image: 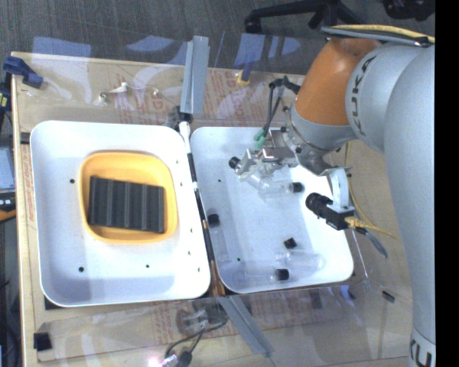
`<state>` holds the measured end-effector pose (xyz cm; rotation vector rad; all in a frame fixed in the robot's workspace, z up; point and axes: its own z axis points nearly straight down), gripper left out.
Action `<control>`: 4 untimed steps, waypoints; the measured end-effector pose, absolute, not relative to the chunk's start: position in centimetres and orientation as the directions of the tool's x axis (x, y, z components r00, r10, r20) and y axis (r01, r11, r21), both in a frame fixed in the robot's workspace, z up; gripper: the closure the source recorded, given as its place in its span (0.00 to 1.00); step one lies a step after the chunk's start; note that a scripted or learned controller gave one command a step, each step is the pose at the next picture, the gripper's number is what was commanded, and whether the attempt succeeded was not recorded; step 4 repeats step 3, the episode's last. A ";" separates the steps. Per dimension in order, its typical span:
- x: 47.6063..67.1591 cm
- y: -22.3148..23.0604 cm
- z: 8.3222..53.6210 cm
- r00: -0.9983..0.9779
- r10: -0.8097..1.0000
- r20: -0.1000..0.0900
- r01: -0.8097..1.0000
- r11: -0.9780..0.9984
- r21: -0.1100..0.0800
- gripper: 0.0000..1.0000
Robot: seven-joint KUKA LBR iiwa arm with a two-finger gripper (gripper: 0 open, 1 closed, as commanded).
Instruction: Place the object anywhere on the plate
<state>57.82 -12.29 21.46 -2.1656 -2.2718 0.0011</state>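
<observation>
**Arm over the right bin, plate waiting in the left**

Starting at the left: the left bin holds the yellow plate, lying flat, and a dark ribbed block sits on it, covering most of its middle; across the divider, the right bin shows a few small dark bits scattered on its floor, and a clear plastic object lies near its front edge, hard to make out against the white; higher up, the gripper hangs over the upper part of the right bin, its metal parts a tangle from this angle, so whether it is spread or closed, or has anything, I cannot tell; the arm comes in from the right.
</observation>
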 end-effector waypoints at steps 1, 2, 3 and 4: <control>58.5 -3.2 24.3 -0.148 0.989 0.001 0.989 0.148 -0.002 1.00; 57.4 1.9 19.0 -0.297 0.955 0.001 0.955 0.297 -0.005 1.00; 57.4 1.8 19.1 -0.296 0.955 0.001 0.955 0.296 -0.005 0.00; 57.4 1.8 19.1 -0.296 0.955 0.001 0.955 0.296 -0.005 0.00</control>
